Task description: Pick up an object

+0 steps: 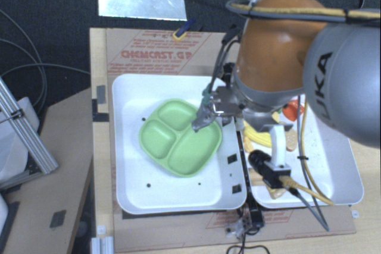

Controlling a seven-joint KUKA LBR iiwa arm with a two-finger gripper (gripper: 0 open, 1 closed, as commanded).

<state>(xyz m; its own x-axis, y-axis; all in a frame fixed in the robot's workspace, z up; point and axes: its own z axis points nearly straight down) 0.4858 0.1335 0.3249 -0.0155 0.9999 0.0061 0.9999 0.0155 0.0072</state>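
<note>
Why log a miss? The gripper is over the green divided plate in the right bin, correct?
Not quite: the green divided plate lies in the left bin, not the right one. The camera view shows the gripper down at that plate's upper right rim, while the right bin holds the yellow and red items.

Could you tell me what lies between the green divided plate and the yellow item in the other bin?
In the camera view, the bins' adjoining white rims separate the green plate from the yellow item.
</note>
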